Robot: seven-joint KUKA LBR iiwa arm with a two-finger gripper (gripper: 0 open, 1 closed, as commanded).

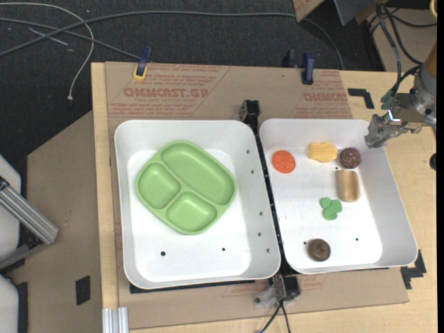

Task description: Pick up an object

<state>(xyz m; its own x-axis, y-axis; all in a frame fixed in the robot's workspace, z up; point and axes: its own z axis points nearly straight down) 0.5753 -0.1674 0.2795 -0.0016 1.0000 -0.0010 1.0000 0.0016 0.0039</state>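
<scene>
Even overhead light, bright on the white bins [132, 255] with mild glare, soft short shadows, dim floor [48, 61], focus slightly soft throughout.

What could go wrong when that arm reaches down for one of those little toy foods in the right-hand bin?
Two things, probably. The yellow piece, the dark round piece and the tan piece lie close together, so reaching for one may knock or catch a neighbour. The gripper also hangs near the right bin's far rim, so a straight descent might clip the wall instead of reaching a toy.
</scene>
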